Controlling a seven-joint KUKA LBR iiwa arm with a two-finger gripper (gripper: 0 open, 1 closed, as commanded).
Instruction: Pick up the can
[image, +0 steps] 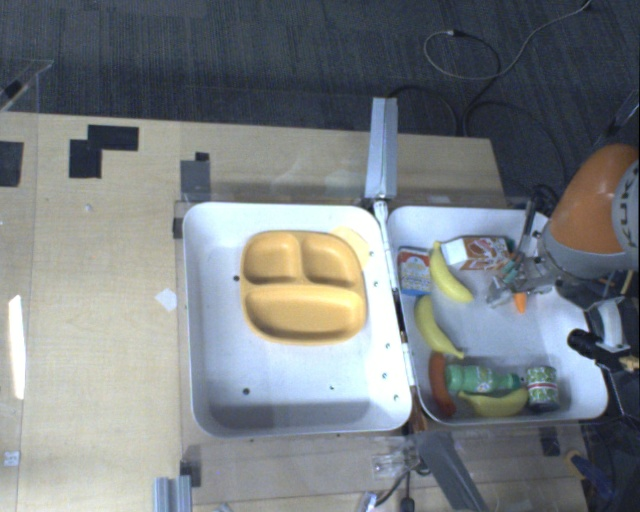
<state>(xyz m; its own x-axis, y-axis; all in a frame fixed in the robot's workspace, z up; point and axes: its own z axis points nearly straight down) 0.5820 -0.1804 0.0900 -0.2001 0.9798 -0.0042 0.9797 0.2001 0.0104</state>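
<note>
Along the near edge of the right bin (590, 405), the can (541, 387) was found beside a green bottle (482, 379); its label could not be read. Farther back, the gripper (508, 285) was seen; its state could not be told.

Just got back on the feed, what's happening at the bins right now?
The arm's hand hangs over the upper part of the right bin, near a carton and bananas. The can lies untouched at that bin's lower edge, beside a green bottle. The left bin holds a yellow tray.
</note>
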